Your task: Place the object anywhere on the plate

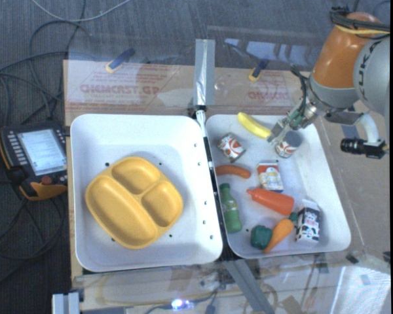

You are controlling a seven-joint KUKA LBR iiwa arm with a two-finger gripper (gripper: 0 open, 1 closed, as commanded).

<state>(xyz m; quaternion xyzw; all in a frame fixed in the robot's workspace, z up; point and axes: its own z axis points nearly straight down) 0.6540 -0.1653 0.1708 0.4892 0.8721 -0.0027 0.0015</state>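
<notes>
**Two bins, one claw (278, 135), nothing picked up yet**

Two white bins sit side by side on the surface. The left bin (78, 175) has the yellow plate (134, 201) in it, with three little sections. The right bin (334, 195) is full of toy food.

The arm (344, 57) comes in from the upper right of the frame, and its claw hangs over the top part of the right bin. From where I stand I cannot tell if the claw is spread or pressed together, and I see nothing in it.

I think the thing it wants is the small round can (287, 148). That can lies just below the claw, a bit toward the lower right, very near it or touching. It looks short and round, so I cannot see a long side or which way it points.

The yellow banana (254, 124) is the other close one. It lies just to the left of the claw. Its long side runs from the upper left down to the lower right, with the lower end pointing at the claw.

Further down are a green bottle (230, 208) and a little milk carton (308, 224), well apart from the claw.

The plate is far off to the lower left, past the wall between the bins. So whatever gets picked must be lifted over that wall and carried left.
</notes>
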